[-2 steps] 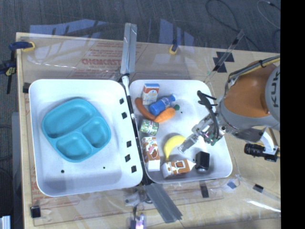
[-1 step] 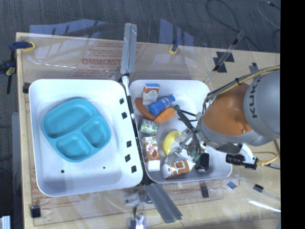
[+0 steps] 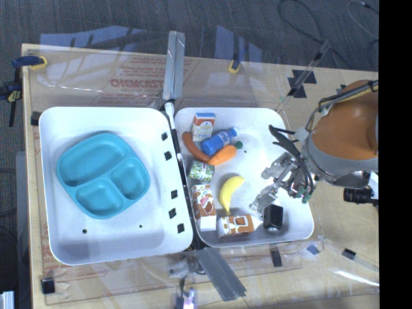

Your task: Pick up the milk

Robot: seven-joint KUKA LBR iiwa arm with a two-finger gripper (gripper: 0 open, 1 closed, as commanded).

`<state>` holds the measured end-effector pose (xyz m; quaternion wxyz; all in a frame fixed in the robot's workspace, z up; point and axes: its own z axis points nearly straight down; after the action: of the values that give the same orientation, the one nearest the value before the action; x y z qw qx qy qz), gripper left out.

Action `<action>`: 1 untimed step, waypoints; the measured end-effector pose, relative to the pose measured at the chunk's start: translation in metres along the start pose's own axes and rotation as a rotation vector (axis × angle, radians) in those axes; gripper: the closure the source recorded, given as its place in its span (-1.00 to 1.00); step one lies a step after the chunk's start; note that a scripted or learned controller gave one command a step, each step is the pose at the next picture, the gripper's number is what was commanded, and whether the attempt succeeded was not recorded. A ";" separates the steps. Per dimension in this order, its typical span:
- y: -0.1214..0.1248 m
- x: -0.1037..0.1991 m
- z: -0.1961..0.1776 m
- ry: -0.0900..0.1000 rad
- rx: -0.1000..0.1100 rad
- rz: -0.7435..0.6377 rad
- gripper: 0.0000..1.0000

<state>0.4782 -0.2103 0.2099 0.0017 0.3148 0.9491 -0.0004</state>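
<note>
- We see the gripper (image 3: 265,187) low over the right bin (image 3: 257,118), its two fingers spread wide with nothing between them.
- Just right of the banana (image 3: 230,192) is where the gripper's fingertips hang, apart from the fruit.
- A small black object (image 3: 273,217) lies right of and below the banana, just beside the lower finger.
- The milk (image 3: 235,226), a brown-and-white carton on its side, lies just below the banana against the bin's near wall.
- Left of the banana we find another printed carton (image 3: 203,203) and a green can (image 3: 201,171).
- Above the banana sit a carrot (image 3: 223,154), a blue bottle (image 3: 217,141), a sausage (image 3: 192,145) and a small upright carton (image 3: 203,126).
- Far left of the banana, the left bin (image 3: 64,234) holds a blue divided plate (image 3: 103,174).
</note>
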 end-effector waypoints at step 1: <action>-0.001 0.000 -0.024 0.000 0.000 0.074 -1.00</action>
<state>0.4777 -0.2115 0.2338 0.0017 0.3496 0.9369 -0.0006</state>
